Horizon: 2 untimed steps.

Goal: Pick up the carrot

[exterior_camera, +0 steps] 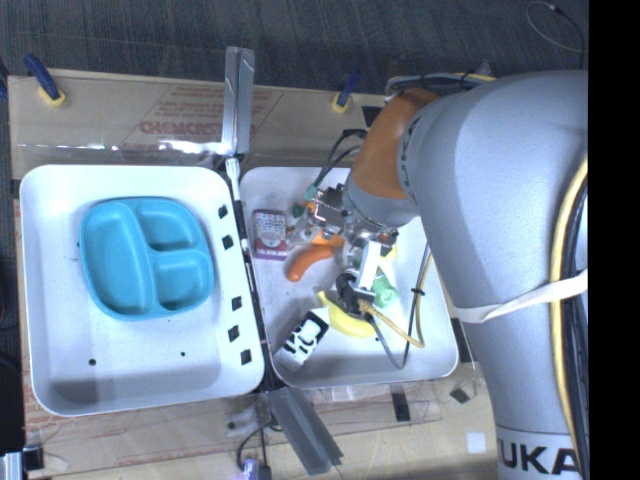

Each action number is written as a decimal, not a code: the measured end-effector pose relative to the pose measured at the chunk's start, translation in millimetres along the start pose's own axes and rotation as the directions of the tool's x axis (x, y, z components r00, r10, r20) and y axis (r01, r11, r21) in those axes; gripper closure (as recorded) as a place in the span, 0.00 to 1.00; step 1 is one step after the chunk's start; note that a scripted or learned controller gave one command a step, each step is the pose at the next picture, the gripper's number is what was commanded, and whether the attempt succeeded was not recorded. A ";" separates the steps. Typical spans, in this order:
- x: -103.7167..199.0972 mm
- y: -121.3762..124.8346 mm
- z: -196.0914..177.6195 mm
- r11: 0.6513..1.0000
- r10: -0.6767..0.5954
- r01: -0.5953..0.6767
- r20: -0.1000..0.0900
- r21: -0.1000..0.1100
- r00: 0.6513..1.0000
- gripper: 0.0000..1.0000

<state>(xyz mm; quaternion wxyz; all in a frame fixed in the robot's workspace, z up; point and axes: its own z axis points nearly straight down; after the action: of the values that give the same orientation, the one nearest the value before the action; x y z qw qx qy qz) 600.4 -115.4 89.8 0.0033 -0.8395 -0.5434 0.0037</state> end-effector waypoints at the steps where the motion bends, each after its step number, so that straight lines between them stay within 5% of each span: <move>1: -0.6 -1.2 -4.8 1.000 -0.004 0.004 0.002 0.010 1.000 1.00; 2: 64.0 -3.3 -98.2 0.994 0.110 -0.110 0.000 0.000 0.994 1.00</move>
<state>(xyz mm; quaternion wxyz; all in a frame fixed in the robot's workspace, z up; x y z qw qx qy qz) 624.6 -55.8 187.8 0.0028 -0.8681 -0.4964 0.0039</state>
